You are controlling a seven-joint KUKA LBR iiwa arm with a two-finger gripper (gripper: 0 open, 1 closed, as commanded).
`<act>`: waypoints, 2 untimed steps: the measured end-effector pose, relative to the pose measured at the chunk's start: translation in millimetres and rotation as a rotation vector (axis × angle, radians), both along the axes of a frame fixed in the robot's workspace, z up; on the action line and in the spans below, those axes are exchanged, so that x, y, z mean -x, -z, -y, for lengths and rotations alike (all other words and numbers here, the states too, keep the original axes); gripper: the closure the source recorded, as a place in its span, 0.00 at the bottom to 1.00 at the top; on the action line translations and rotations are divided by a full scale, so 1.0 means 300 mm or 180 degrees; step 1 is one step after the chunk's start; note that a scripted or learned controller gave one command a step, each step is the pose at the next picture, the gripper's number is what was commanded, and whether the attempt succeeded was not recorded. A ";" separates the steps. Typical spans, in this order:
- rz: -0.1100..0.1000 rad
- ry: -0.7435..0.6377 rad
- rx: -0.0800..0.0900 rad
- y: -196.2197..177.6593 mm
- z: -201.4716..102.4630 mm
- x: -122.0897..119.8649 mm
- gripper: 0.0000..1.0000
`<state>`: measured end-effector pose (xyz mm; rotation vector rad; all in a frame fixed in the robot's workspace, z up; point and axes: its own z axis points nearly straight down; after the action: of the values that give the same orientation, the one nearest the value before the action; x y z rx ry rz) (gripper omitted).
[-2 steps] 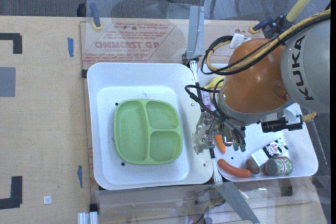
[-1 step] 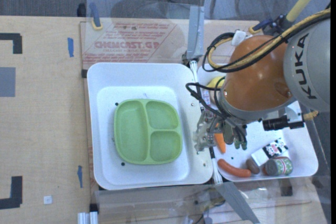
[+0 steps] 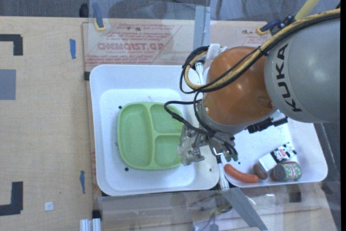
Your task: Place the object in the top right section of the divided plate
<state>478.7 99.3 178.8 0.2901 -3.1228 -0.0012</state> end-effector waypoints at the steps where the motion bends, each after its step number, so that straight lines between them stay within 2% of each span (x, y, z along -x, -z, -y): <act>1: 0.0010 -0.0104 -0.0002 -0.015 0.207 -0.021 1.00; 2: 0.0018 -0.0997 -0.0009 -0.022 -0.018 -0.031 1.00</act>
<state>488.1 104.6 185.3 0.7752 -3.0447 -0.0034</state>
